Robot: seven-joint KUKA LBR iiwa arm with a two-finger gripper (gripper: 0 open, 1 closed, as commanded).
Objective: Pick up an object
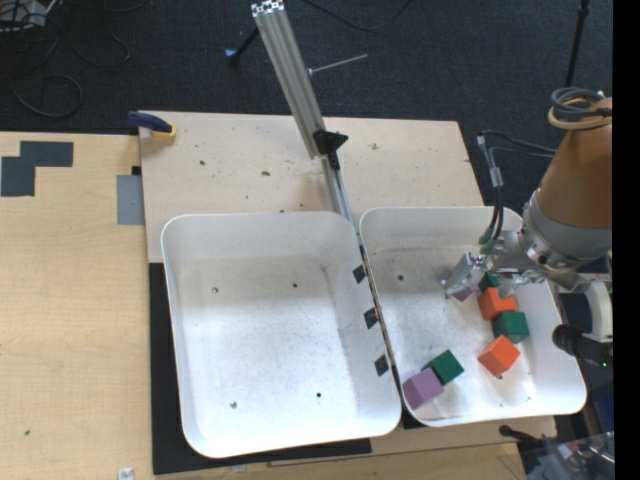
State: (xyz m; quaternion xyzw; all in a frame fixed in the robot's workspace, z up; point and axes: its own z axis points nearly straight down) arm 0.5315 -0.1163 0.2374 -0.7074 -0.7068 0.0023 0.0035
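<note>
My gripper (463, 276) is low inside the right bin (440, 230), near its middle, at the end of the grey and orange arm reaching in from the right. A small purple block (461, 292) lies right under the gripper's tip, partly covered by it. Just to the right, an orange block (495, 303) and a green block (511, 325) sit close beside the wrist. Further toward the front lie another orange block (499, 354), a green block (446, 366) and a larger purple block (422, 387).
The left bin (200, 238) sits alongside, its right wall touching the right bin. A slanted aluminium bar (295, 83) rises from the back of the divide between the bins. A blue and yellow clamp (152, 124) lies at the board's back left corner.
</note>
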